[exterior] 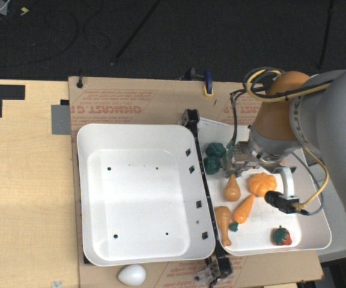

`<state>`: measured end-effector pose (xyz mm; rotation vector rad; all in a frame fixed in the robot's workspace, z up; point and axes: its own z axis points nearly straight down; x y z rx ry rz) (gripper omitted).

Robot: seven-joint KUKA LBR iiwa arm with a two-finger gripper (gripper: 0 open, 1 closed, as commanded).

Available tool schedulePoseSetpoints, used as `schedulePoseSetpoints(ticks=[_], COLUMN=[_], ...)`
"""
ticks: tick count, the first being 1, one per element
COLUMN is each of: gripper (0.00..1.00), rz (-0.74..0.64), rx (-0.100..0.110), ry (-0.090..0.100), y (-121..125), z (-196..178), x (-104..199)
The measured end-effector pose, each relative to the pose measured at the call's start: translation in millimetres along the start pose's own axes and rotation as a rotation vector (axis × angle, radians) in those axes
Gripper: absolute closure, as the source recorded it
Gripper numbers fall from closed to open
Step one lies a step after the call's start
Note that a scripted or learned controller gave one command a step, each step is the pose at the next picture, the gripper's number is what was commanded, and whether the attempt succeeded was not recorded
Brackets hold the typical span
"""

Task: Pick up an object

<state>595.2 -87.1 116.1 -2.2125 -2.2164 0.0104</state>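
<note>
My gripper [238, 162] is low in the right bin [317, 236], at its far left part. Just to its left lie dark green toy pieces [213, 156]. Directly below it in the view is a small orange pear-shaped toy [232, 188], and an orange pumpkin-like toy [261, 183] sits to its lower right. A toy carrot [243, 209] with a green tip lies slanted in the middle of the bin. An orange gourd [223, 222] rests by the bin's left wall. A red toy with a green top [282, 236] sits near the front right corner.
The left bin [95, 161] lies beside the right one, with a black divider [200, 185] between them. A white egg-shaped object [131, 275] lies on the bench in front of the left bin. The arm [281, 113] covers the right bin's far right part.
</note>
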Motion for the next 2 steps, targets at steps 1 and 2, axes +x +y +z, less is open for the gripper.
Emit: schedulePoseSetpoints(ticks=[1, 2], gripper=[0.0, 0.0], rz=[0.0, 0.003], rx=[0.0, -0.003], ry=[0.0, 0.0], y=[0.0, -48.4], z=[0.4, 31.0], x=[0.0, -12.3])
